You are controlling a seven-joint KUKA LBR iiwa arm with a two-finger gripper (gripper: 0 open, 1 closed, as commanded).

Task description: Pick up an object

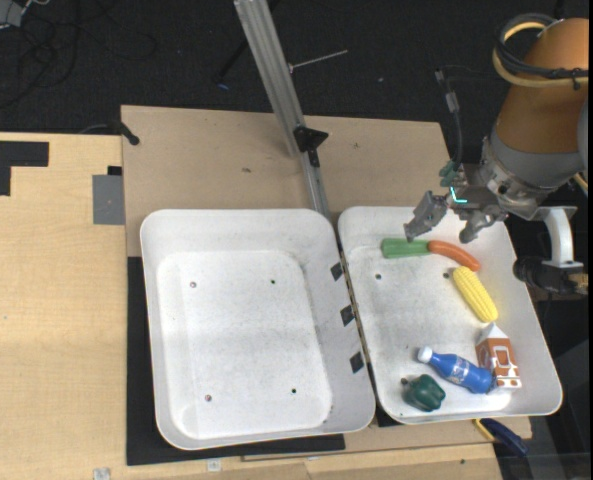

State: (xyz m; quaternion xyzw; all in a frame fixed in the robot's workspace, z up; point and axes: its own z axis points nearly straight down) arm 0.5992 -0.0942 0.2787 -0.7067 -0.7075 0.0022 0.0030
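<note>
The left bin (pixel 241 328) offers a wide bare floor, while in the right bin (pixel 396 298) only the middle-left floor lies free. Its far edge is crowded by the carrot (pixel 446 252), with corn (pixel 473 293) just below; the near corner holds a blue bottle (pixel 457 369), a carton (pixel 499 360) and a green pepper (pixel 423 393) (bottle and carton touching). The open gripper (pixel 444 223) hangs over the carrot.

The carrot (pixel 454 254) lies partly under the gripper (pixel 446 224), its green top alone fully clear. The arm (pixel 541 98) runs off the right edge — its base is cut away. The print on the small carton (pixel 500 360) is too small to read, and the blue bottle (pixel 457 369) label likewise.
</note>
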